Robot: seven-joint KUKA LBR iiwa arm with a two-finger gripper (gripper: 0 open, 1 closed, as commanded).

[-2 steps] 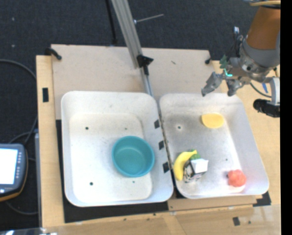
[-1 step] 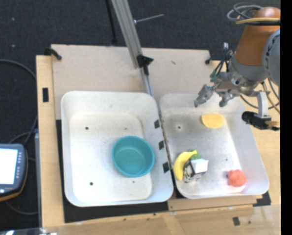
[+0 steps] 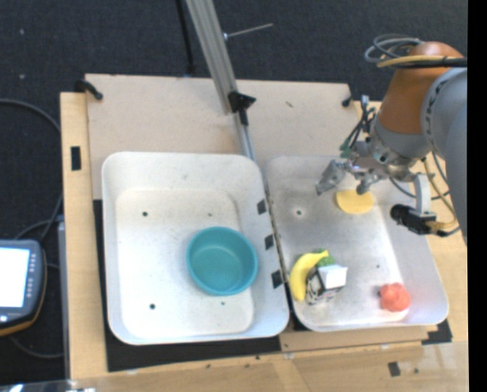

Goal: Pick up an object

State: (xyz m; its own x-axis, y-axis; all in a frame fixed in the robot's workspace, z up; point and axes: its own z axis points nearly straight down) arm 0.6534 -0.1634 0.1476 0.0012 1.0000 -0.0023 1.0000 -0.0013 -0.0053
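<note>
1. Tool (image 3: 346, 180) low over right bin (image 3: 309, 178), far end, fingers spread, pinching nothing.
2. Yellow disc (image 3: 356, 202) just beside fingertips.
3. Banana (image 3: 302, 271), red ball (image 3: 395, 296) nearer; teal bowl (image 3: 221, 260) in left bin (image 3: 145, 178).

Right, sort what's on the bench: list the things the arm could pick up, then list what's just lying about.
Job in hand:
gripper, above the right bin
yellow disc, beside the gripper
banana
small white and grey object, against the banana
red object
teal bowl, in the left bin

Lying about:
metal pole
handheld screen, off the bench
</note>
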